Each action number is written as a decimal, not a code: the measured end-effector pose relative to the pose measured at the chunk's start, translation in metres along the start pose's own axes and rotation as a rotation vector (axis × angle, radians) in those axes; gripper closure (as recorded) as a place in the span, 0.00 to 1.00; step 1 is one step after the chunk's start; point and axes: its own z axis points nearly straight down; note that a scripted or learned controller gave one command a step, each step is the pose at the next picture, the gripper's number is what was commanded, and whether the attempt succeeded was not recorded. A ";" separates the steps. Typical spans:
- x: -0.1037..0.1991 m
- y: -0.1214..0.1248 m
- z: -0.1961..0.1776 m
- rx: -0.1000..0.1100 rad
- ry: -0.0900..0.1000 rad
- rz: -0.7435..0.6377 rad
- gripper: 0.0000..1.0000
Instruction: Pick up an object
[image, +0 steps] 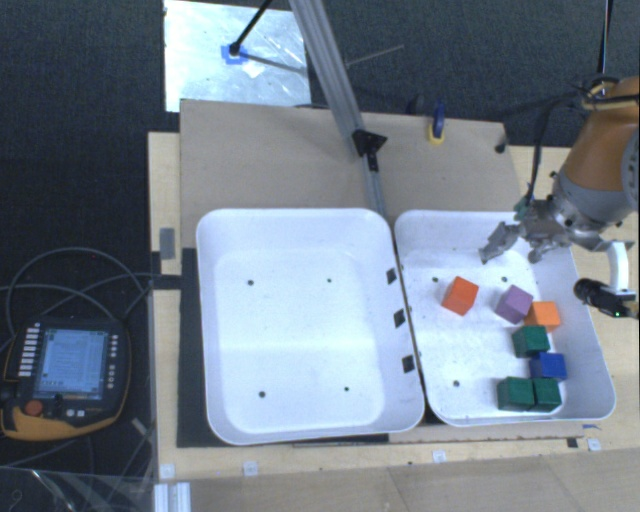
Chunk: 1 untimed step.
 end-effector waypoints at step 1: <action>0.002 0.002 0.062 0.001 0.001 -0.001 0.00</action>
